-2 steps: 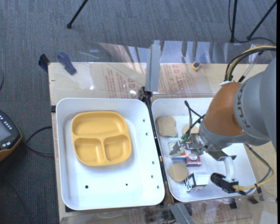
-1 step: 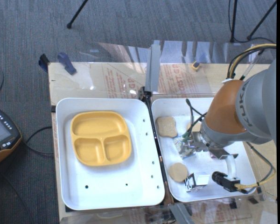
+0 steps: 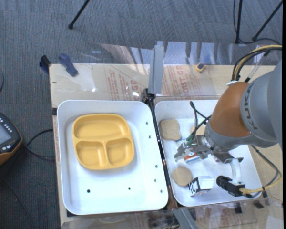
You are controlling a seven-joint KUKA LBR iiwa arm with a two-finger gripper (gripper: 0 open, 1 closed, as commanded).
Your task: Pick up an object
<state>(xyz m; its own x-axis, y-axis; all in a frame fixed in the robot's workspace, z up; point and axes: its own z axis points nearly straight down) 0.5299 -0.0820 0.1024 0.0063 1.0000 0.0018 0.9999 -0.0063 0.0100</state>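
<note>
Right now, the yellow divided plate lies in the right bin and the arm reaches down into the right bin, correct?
Not quite. In the camera view the yellow divided plate lies in the left bin, not the right one. The rest holds: the arm reaches down into the right bin.

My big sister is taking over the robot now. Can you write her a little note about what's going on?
Gripper: low inside the right bin, among the objects; fingers too cluttered to read, and nothing seen held.
Right bin holds: a tan square piece near the top left, a tan round piece lower down, a small black-and-white box near the bottom edge.
Left bin: a yellow divided tray lies flat in it.
Done: arm has reached into the right bin.
Left: grasp one object and lift it out.
</note>
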